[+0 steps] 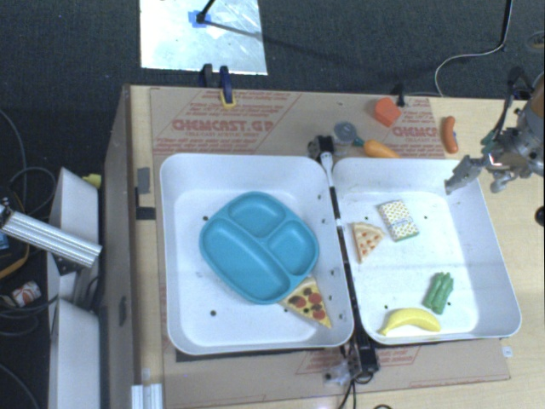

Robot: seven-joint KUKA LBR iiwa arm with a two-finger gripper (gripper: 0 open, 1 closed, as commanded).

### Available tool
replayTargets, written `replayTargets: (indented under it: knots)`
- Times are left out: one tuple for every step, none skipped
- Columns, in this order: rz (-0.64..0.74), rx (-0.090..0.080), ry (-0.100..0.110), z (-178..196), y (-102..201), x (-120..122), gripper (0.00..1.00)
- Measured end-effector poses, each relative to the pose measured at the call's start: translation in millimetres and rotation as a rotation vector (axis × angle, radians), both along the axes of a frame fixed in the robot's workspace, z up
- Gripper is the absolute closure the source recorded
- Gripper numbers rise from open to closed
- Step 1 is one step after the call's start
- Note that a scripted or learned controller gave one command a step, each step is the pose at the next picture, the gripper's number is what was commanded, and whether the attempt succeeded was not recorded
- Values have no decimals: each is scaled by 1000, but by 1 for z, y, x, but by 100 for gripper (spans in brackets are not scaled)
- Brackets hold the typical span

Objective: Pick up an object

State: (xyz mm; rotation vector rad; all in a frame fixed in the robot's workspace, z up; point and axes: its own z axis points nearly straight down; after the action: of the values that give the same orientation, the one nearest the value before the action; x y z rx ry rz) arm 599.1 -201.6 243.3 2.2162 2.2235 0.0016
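- Notably, the gripper hangs over the right bin's far right corner, fingers spread and holding nothing.
- Inside that bin lie a cracker, pizza wedge, green beans and banana.
- Left bin: blue tray, pizza slice.
- Board print reads "CHEMCAST".
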Motion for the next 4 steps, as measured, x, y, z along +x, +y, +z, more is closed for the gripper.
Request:
replayTargets:
  knots:
    - [-2, 0, 3, -47, -5, -79, 0]
    - [-2, 0, 1, -159, -5, -107, 0]
    - [-2, 0, -3, -148, -5, -106, 100]
    - [0, 0, -1, -80, 30, -112, 100]
